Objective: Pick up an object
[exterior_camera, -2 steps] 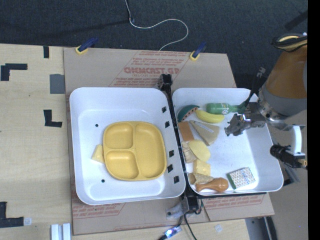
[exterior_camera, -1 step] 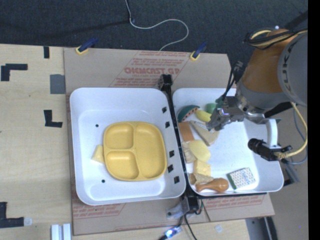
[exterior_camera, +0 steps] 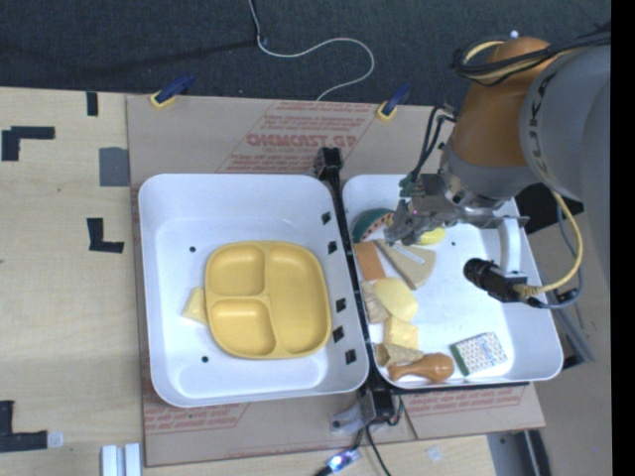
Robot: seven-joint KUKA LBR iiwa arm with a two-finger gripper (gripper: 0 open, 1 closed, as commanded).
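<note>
Gripper (exterior_camera: 409, 221): hanging low over the right bin (exterior_camera: 541, 337), near its left wall; whether it is parted or closed cannot be told. Beneath it, crowding that wall: pale yellow flat pieces (exterior_camera: 392, 300), a tan wedge (exterior_camera: 412, 263), a brown drumstick-shaped item (exterior_camera: 422, 368). A patterned card (exterior_camera: 478, 352) is lying apart, with bare white floor around it. Left bin (exterior_camera: 164, 266): holding a smooth yellow sectioned plate (exterior_camera: 268, 298).
</note>
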